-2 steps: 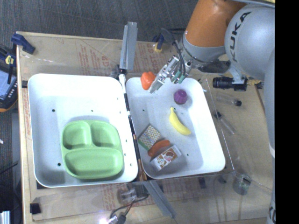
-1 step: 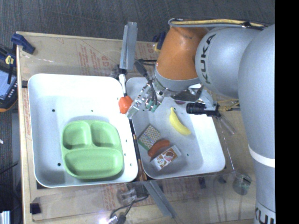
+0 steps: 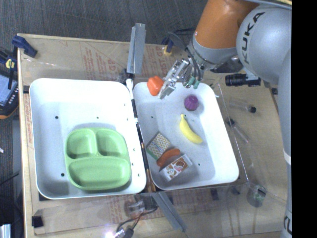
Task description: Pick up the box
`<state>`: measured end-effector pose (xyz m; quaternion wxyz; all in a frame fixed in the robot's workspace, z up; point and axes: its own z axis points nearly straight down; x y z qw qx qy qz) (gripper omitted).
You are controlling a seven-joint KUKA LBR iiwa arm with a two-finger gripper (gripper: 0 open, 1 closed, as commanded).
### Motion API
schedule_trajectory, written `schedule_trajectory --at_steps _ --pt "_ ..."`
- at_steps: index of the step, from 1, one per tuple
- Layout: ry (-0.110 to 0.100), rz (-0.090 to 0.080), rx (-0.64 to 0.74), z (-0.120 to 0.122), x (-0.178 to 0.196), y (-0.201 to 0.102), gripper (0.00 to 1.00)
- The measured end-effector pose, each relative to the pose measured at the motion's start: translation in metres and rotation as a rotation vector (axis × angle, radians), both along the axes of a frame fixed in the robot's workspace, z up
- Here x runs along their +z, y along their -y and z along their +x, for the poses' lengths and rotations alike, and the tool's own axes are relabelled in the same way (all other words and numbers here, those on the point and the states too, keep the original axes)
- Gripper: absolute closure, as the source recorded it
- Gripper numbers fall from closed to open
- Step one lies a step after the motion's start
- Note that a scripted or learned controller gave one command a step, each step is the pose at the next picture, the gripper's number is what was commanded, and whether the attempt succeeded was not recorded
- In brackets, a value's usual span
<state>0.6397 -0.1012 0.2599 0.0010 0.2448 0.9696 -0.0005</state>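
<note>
A: Jaws (image 3: 171,86) status?
B: Spread apart, holding nothing, at the right bin's (image 3: 225,148) far edge.
A: Box (image 3: 176,167) location?
B: Near edge, touching the sausage (image 3: 168,156). Descend on its clear side, straddling only the box.

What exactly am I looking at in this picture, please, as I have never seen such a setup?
One camera looks down at a slant on a bench with two shallow white bins. The grey and orange machine is a robot arm; its gripper hangs over the right bin's far edge, holding nothing. That bin contains an orange item, a purple ball, a banana, a small patterned packet, a red-orange piece and the box. The left bin holds a green divided tray.
</note>
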Motion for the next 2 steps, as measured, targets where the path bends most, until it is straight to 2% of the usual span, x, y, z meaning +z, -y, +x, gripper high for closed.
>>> schedule_trajectory --at_steps 1,2 --pt "-0.003 0.001 -0.189 -0.021 -0.054 -0.066 1.00" --pt "-0.006 0.001 -0.492 -0.020 -0.068 -0.076 1.00"
